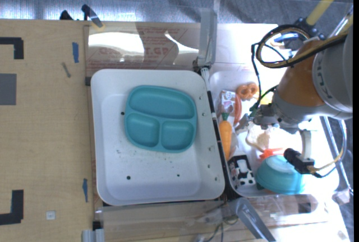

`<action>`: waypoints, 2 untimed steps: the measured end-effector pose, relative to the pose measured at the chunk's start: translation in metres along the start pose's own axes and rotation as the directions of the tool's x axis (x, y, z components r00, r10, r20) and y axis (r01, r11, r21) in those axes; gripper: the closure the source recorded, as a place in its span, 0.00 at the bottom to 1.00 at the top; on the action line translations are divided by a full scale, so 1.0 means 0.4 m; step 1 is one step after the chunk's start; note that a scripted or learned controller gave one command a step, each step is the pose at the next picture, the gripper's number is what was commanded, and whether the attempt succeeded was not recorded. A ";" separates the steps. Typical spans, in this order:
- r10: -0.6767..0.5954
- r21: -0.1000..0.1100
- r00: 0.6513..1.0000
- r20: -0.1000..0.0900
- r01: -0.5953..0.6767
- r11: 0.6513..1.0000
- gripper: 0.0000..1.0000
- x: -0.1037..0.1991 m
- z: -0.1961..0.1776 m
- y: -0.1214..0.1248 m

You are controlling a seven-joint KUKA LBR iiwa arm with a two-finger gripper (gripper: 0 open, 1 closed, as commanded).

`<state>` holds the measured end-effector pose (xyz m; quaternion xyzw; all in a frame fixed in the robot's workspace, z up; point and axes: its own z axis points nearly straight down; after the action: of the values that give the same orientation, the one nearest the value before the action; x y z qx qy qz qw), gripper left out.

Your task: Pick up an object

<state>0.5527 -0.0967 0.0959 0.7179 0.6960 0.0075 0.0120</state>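
One crowded right bin (224,79) for me: my gripper (259,123) hangs low over it, fingers hidden so I can't call them, carrot (225,135) just left, lying lengthwise along the divider.

Teal divided plate (160,118) lying flat in the left bin, orange carrot (225,135) lying along the right bin's left wall, teal bowl (278,174) sitting at its near end, small orange toy (246,90) resting at its far end

We see bright, even light, glare on the clear panel (140,47) behind the left bin (106,140), soft shadows, mild blur.
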 end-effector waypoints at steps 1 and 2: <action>0.141 0.014 0.990 -0.002 -0.141 0.990 0.00 -0.055 0.008 0.216; 0.195 0.006 0.981 0.003 -0.195 0.981 0.00 -0.004 0.006 0.181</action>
<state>0.6252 -0.1007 0.0957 0.7827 0.6223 0.0055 0.0096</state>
